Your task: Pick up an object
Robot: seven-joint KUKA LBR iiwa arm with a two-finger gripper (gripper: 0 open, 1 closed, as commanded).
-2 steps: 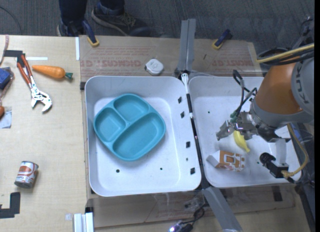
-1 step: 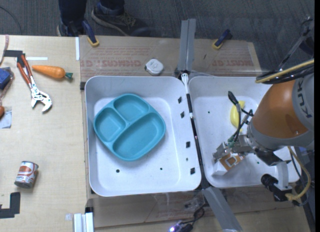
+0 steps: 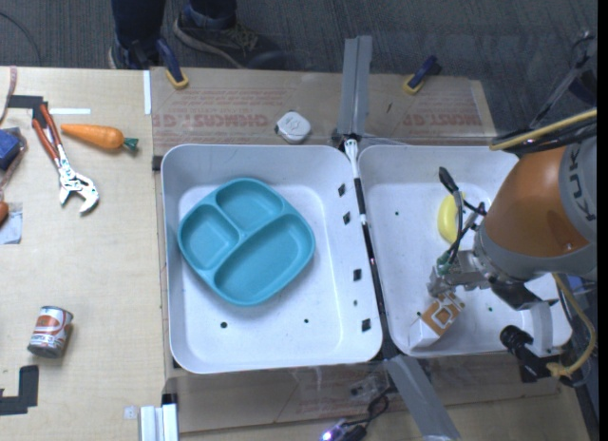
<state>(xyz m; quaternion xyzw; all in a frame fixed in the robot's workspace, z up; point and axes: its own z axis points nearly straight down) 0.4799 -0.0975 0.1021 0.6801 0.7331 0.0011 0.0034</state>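
Claw is down in the right bin, w/ the small brown-and-white box lying just below it toward the front wall; can't tell if it's gripping. A yellow object sits just behind

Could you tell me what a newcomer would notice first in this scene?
Probably the blue divided plate, lying alone in the left bin. Next, the grey and orange arm over the right bin, its gripper low above a small orange and white box, with a yellow object just behind. A toy carrot lies on the bench at far left.
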